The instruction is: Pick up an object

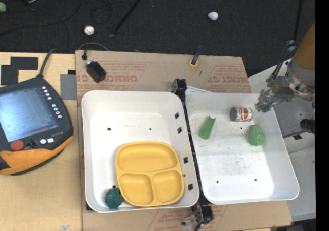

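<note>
The right bin holds three loose things. A small silver can with a red and white label lies on its side near the far edge. Left of the can lies a green elongated piece. A green lumpy object sits just below and to the right of the can. My gripper hangs over the bin's far right rim, a short way right of and above the can, apart from all three. It holds nothing that I can see.
The left bin carries a yellow divided plate and a dark green lump in its near left corner. A teach pendant lies on the bench at the left. A black divider runs between the bins.
</note>
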Action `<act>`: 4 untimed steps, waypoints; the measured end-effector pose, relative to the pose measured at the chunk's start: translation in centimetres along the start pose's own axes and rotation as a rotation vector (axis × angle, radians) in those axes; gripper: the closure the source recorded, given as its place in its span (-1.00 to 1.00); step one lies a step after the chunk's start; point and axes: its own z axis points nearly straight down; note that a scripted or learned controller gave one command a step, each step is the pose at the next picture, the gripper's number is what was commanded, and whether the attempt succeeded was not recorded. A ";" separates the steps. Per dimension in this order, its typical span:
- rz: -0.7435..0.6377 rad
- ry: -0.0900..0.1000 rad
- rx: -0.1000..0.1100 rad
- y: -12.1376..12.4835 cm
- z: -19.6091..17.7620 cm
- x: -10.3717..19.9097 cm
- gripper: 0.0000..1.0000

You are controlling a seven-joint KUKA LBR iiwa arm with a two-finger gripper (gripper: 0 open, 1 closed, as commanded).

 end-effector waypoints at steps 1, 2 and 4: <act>-0.004 -0.002 -0.017 -4.1 -22.2 7.5 1.00; -0.008 0.001 -0.011 -6.1 -32.2 16.1 1.00; -0.003 -0.002 -0.009 -10.8 -32.6 12.3 1.00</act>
